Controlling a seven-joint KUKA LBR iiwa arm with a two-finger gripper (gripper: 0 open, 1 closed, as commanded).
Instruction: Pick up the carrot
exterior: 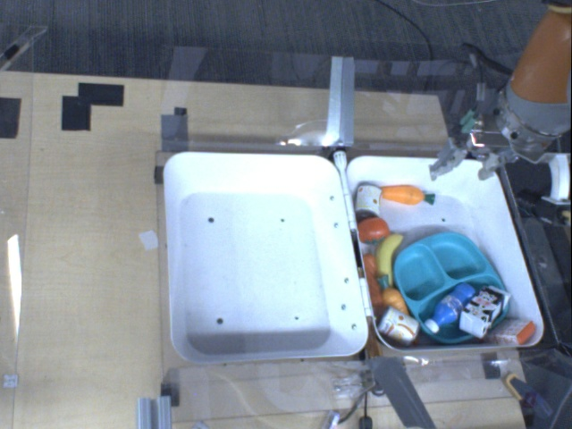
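One fixed camera looks down at a slant on both bins — seemingly from fairly high above.

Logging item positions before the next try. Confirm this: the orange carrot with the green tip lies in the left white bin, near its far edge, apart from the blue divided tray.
Wrong in one respect: the orange carrot with the green tip lies in the right white bin, not the left one. The camera view shows it near that bin's far edge, apart from the blue divided tray.

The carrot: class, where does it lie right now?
The carrot lies in the right bin, near its back edge, beside a can and behind the blue tray. The gripper hovers to its right.
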